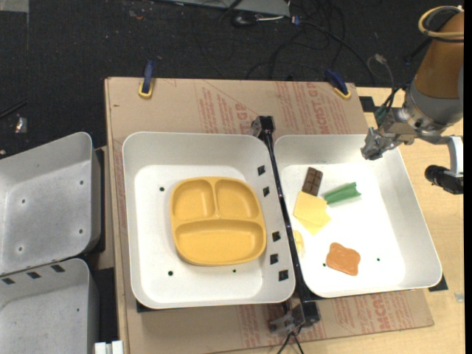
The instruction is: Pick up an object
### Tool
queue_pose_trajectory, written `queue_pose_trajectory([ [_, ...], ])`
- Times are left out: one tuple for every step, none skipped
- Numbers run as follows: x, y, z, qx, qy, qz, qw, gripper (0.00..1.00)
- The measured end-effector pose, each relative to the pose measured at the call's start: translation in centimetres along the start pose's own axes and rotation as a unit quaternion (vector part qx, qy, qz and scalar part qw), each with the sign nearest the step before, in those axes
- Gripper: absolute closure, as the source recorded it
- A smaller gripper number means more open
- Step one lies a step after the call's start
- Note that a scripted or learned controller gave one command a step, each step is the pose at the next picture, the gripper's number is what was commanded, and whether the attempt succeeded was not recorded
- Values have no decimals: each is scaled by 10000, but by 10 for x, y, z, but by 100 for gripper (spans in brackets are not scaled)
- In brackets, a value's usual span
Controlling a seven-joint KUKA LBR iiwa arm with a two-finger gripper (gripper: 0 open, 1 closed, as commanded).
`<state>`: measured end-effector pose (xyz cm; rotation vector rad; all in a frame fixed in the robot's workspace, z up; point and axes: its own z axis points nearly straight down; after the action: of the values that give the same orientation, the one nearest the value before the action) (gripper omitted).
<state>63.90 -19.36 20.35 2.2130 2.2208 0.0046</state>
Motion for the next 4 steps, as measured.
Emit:
queue_pose_trajectory([
  [0,2,-52,-2,-1,2,10000,100],
  [49,7,-57,24,15,-13,10000,100],
  [105,0,-60,32,15,-17,10000,100],
  [160,-4,-63,36,19,-21,10000,100],
])
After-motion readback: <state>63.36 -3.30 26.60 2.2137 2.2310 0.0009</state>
